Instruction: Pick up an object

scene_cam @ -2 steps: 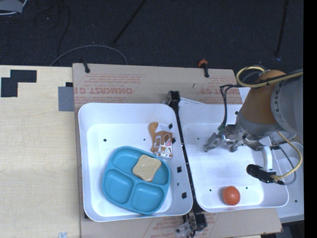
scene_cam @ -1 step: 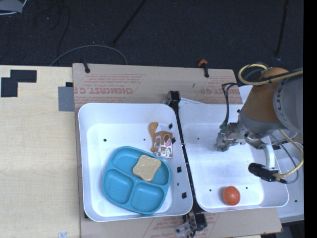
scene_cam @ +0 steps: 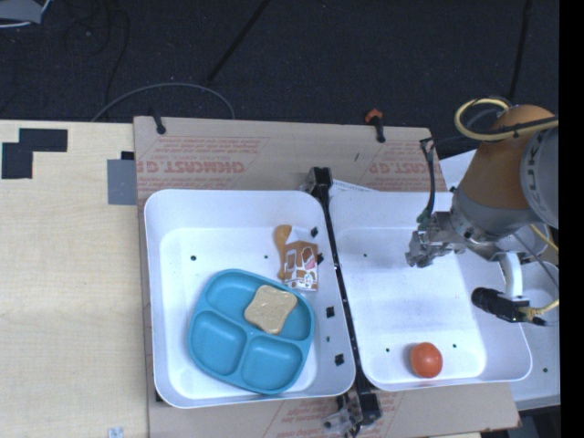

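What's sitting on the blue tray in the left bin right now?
A slice of bread lies on the blue tray, across its upper compartments. The dividers beneath the bread are covered; the other compartments look bare.

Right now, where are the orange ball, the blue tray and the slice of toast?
orange ball (scene_cam: 425,359), camera view, its round middle.
blue tray (scene_cam: 222,343), camera view, bare lower-left compartment.
slice of toast (scene_cam: 270,309), camera view, its centre.

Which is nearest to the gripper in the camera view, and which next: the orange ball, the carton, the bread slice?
From the gripper, over the right bin:
1. Orange ball, right bin, near its front edge.
2. Small carton, left bin, beside the divider.
3. Bread slice, on the blue divided plate, left bin.
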Controlling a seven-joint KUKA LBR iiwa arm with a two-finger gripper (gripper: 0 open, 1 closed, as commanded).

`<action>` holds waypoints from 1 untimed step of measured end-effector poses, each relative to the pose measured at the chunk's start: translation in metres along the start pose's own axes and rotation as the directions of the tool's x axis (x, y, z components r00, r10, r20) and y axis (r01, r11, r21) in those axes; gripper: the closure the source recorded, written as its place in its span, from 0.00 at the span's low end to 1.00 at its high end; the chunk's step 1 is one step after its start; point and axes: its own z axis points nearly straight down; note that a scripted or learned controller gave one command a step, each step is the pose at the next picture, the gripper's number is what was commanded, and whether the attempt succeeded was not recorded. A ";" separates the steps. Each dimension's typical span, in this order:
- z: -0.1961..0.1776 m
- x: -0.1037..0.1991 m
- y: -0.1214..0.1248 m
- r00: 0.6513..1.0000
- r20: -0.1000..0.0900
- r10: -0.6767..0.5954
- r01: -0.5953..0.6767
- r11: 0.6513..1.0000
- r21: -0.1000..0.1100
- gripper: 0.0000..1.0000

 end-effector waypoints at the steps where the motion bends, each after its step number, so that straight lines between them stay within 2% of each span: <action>1: -0.055 0.002 0.011 1.000 0.001 -0.005 0.005 1.000 -0.004 1.00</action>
